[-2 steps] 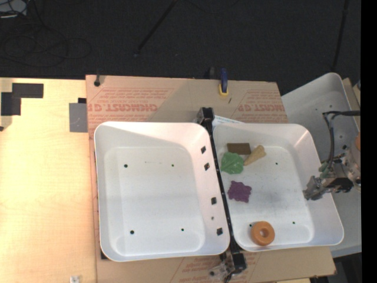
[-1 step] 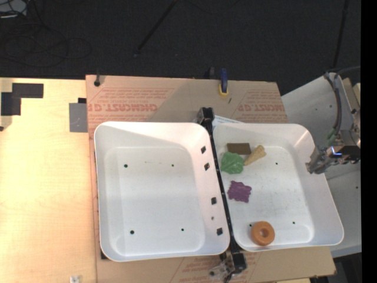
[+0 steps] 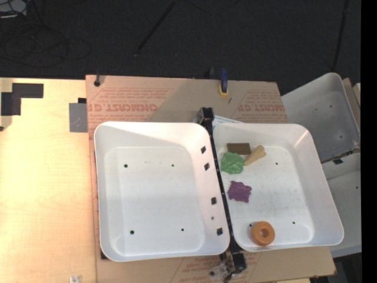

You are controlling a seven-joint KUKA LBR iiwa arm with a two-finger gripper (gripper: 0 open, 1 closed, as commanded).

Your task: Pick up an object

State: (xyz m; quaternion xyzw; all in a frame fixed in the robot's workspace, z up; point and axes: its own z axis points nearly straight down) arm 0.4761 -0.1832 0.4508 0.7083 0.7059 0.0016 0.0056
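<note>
Two shallow white plastic bins sit side by side on a sheet of brown printed cardboard (image 3: 177, 102), which lies on the pale wooden table (image 3: 41, 181). Black clips (image 3: 213, 201) along the shared edge join the bins.

The left white bin (image 3: 106, 175) shows a bare floor marked by small dark holes.

The right white bin (image 3: 318, 175) holds five objects:

- A dark brown rectangular block (image 3: 238, 148) lies near the far wall, toward the bin's left side.
- A tan wedge-shaped piece (image 3: 255, 155) lies just beside the brown block, on its right, and appears to touch its corner.
- A green crumpled lump (image 3: 231, 163) lies directly in front of the brown block, close to the divider.
- A purple irregular soft shape (image 3: 239, 191) lies nearer the camera than the green lump, apart from it.
- An orange ring-shaped object (image 3: 263, 233) lies near the front wall, well apart from the others.

All five objects rest on the bin floor.

A blue and yellow clamp (image 3: 223, 81) grips the far edge of the cardboard.

The state of the claw cannot be determined.
</note>
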